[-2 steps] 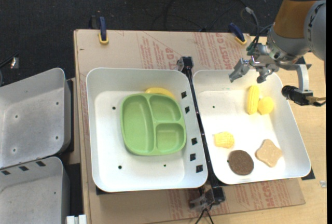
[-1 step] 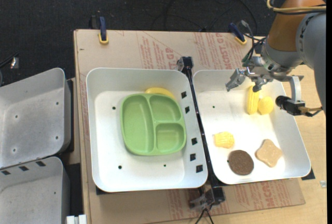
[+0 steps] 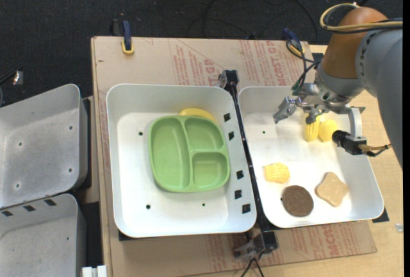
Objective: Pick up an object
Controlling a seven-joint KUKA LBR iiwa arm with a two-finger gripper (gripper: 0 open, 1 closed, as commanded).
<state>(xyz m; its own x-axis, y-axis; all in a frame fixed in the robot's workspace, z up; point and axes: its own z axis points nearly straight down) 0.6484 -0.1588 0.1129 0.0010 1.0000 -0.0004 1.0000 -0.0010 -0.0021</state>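
Note:
The right bin [image 3: 269, 99] holds several toy foods. A yellow piece [image 3: 319, 131] lies at its far right, a small yellow corn-like piece [image 3: 276, 172] near the middle, a brown round cookie [image 3: 298, 201] at the front, and a tan toast slice [image 3: 332, 189] beside the cookie. My gripper [image 3: 297, 113] hangs over the far part of this bin, just left of and above the yellow piece. Its fingers are spread, one grey fingertip [image 3: 282, 110] pointing left, and nothing sits between them.
The left bin [image 3: 122, 141] carries a green divided plate [image 3: 190, 154], with a yellow object [image 3: 197, 113] peeking out behind its far edge. A black-marked divider [image 3: 240, 141] separates the bins. The arm's orange band [image 3: 349, 32] rises at the right. White trays [image 3: 38, 141] lie to the far left.

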